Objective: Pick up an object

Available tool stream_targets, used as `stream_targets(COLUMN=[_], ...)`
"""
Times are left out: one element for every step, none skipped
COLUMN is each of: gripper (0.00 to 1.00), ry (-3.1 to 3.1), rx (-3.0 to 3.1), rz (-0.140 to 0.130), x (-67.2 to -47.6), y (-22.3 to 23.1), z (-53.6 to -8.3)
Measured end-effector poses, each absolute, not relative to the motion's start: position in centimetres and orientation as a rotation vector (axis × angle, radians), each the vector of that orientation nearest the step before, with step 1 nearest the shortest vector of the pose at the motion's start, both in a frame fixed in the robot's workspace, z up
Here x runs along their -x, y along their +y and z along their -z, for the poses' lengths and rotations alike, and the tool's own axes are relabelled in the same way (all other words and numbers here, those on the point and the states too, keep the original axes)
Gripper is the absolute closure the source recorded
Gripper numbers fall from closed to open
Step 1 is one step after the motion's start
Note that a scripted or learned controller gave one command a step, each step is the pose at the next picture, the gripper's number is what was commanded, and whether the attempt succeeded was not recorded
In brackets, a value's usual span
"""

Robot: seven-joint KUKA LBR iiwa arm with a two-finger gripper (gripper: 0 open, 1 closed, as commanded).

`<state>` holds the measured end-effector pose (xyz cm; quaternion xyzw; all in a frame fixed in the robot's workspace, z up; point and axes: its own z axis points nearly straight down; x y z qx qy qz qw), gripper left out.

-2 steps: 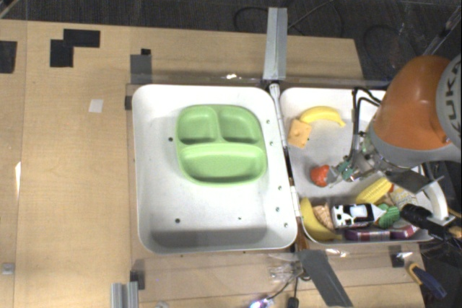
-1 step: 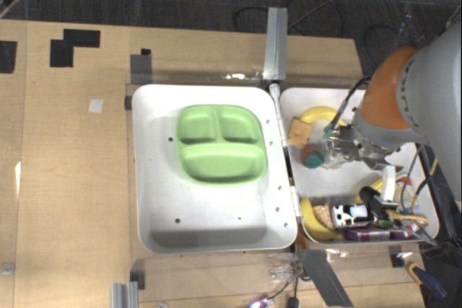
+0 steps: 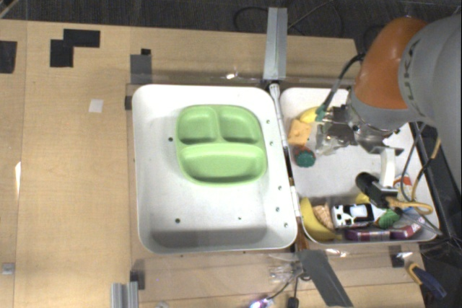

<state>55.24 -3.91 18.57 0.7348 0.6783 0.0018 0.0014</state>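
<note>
My gripper (image 3: 326,139) hangs low over the upper left part of the right bin (image 3: 339,177), under the grey arm with its orange band. Just left of it lies a yellow and orange toy (image 3: 299,128), close to or touching the gripper. A small teal round object (image 3: 305,159) sits just below and left of the gripper. I see nothing clearly held. Along the bin's front edge lie a banana (image 3: 315,217), a white and black object (image 3: 353,213), a purple marker (image 3: 375,233) and a small green item (image 3: 390,220).
The left bin (image 3: 155,177) holds a green divided plate (image 3: 220,143) at its middle. A metal divider post (image 3: 276,47) stands behind the gap between the bins. Cables run at the right of the right bin.
</note>
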Motion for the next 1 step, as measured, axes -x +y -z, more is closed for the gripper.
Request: stream_targets(gripper=[0.00], ry=[2.130], rx=[-2.306], rz=[-0.004], x=[-55.22], y=[-3.92], z=[-18.53])
